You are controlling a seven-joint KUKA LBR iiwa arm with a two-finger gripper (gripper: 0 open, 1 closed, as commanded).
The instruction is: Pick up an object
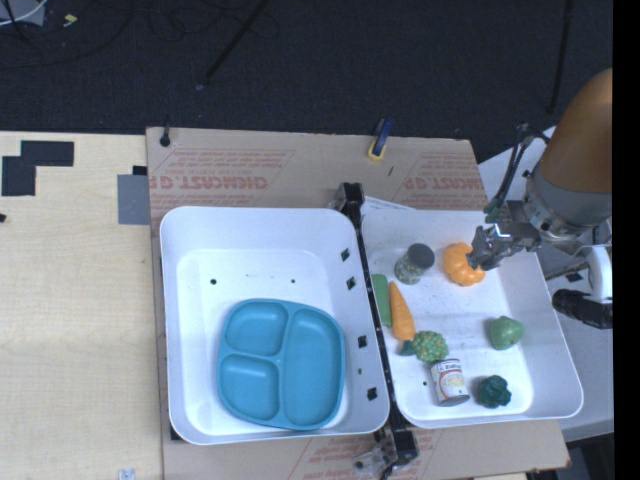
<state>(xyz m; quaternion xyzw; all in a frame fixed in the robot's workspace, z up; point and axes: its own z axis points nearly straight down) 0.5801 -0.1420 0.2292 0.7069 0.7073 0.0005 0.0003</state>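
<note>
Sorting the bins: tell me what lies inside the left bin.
The left bin holds a blue divided tray, its compartments bare. Whatever lies under the tray is covered.

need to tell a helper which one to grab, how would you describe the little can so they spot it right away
Look in the right-hand white bin, along its near edge. The small can sits there between a yellow-green broccoli piece and a dark green leafy lump. It is the only cylinder with a white and red printed label.
</note>
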